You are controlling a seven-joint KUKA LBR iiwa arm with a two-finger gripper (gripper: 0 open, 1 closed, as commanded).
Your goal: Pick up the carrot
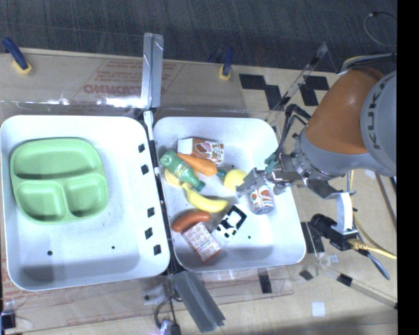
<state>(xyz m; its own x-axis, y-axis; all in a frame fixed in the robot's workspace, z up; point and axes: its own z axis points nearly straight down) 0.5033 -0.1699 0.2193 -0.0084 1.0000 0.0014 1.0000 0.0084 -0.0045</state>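
Observation:
The orange carrot (198, 164) lies in the right bin (288, 237), in its upper-left part, between a juice carton (202, 147) and a green bottle (182, 171). My gripper (260, 182) hangs over the right side of that bin, well to the right of the carrot and apart from it. A small can with a red label (262, 200) sits directly beneath the gripper, and a yellow lemon (233, 179) lies just to its left.
The right bin also holds a banana (207, 202), a reddish sausage (190, 220), a small printed box (201, 243) and a black-and-white block (230, 222). A green divided tray (56, 179) rests in the left bin (126, 257). Cables and tools lie on the bench at right.

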